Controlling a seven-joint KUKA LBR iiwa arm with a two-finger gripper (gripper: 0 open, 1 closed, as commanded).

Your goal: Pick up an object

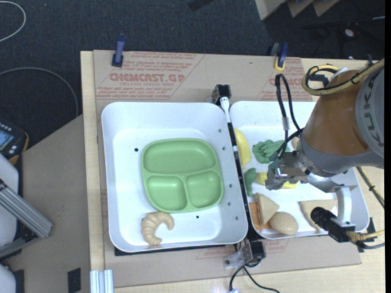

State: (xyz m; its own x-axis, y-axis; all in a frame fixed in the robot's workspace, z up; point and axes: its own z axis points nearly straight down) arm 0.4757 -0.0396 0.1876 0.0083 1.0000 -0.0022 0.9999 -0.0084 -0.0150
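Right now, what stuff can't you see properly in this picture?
- Gripper: the arm's own body covers its fingers, so open or shut is unclear.
- Yellow item: the divider between the bins and the green toy cover parts of it.
- Right bin: the arm hides much of it.
- Tan slice: the arm partly overlaps it.

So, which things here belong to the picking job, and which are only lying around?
Belong to the job:
- gripper, low in the right bin
- green toy and yellow piece beside it
- round bread roll and sandwich wedge

Just lying about:
- green divided plate in the left bin
- croissant below the plate
- blue clamps on the board
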